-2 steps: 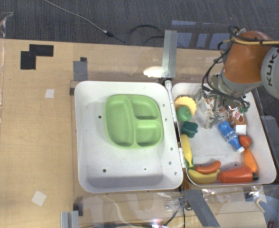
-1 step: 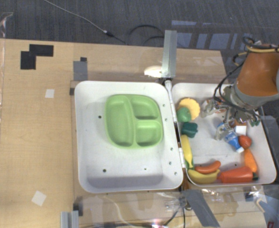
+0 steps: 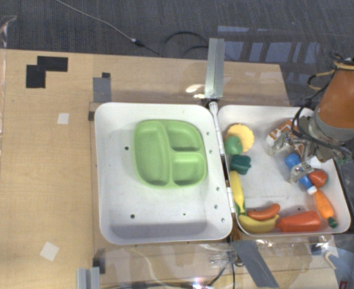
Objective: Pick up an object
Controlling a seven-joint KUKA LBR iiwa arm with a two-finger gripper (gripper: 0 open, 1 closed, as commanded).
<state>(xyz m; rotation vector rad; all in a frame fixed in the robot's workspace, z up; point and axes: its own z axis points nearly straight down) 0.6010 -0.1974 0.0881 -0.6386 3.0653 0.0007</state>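
1. My gripper point(image 3: 291, 155) hangs low over the right bin point(image 3: 258, 176), in its far right part, with my orange-banded wrist above it. Its metal fingers point(image 3: 300, 172) stand apart — released, nothing between them.

2. The likeliest target is the small blue-and-white piece point(image 3: 293, 161) just beside my fingertips, with a red-and-white toy point(image 3: 315, 178) lying just beyond it toward the bin's right wall. I cannot tell exactly what the blue piece is — it is small and partly masked by my own hardware.

3. To do this well, I judge I should centre the fingers on one item only, straddling its narrow width, and settle fully before closing. The blue piece and the red one lie close together, so a sloppy descent could pinch both or nudge one away.

4. The red-and-white toy runs slantwise, its white end toward the near left and its red end toward the far right. The blue piece's long axis is too hidden to call.

5. Other choices lie well apart: a carrot point(image 3: 324, 205), a red pepper point(image 3: 300, 221), a banana point(image 3: 257, 223) with a sausage point(image 3: 263, 211) touching it, corn point(image 3: 241, 135), and a green vegetable point(image 3: 237, 161).

6. The left bin point(image 3: 114, 161) holds a green divided tray point(image 3: 169, 152).
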